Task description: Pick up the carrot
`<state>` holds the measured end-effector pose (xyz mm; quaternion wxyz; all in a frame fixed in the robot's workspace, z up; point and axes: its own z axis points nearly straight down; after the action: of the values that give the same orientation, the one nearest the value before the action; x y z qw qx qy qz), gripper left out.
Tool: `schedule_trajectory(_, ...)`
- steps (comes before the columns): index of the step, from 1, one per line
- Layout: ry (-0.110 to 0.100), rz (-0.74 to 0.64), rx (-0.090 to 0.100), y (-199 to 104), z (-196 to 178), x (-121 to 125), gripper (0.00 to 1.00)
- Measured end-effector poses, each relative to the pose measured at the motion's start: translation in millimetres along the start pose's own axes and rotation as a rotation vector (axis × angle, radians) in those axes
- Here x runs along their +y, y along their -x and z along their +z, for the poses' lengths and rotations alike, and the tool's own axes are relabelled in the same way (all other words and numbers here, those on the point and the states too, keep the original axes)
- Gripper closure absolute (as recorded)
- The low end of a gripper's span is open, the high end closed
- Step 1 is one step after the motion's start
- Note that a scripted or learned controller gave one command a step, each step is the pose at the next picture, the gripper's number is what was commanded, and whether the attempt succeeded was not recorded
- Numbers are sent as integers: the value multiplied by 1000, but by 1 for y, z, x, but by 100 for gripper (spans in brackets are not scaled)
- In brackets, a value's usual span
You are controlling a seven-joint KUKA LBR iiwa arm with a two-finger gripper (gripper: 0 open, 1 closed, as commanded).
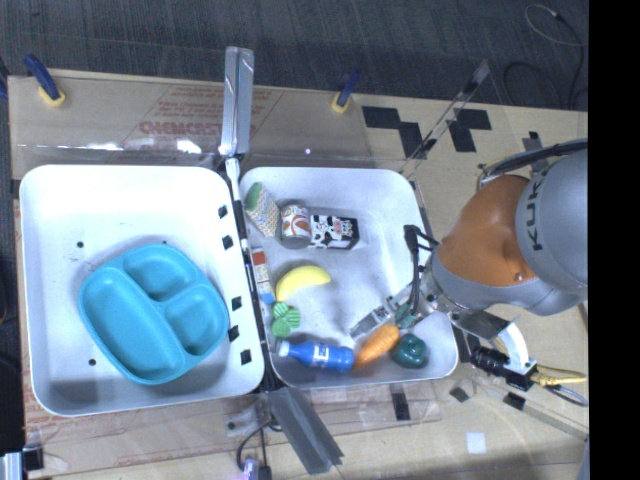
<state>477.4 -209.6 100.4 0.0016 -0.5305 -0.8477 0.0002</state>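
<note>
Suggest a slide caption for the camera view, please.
Gripper poised by the carrot in the right bin; blue tray in the left.

Two shallow white bins sit side by side on a cardboard-covered worktop (110,108). The left bin (50,228) holds a blue divided plate (152,313) with three compartments, lying slightly toward the near side. In the right bin (390,193), a small black-and-white carton (332,230) lies just beside a round can (293,222) near the far wall, with a patterned packet (262,211) at the far-left corner. A yellow banana (301,280) rests mid-bin. A green toy (285,319) lies by the left wall, above a blue-and-white bottle (318,354) on its side. A dark green item (411,350) sits at the near-right corner.
</note>
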Motion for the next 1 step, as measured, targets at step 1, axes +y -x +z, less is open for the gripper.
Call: schedule_trajectory(1, 0, -175, 1, 0, 9, 0, 0)
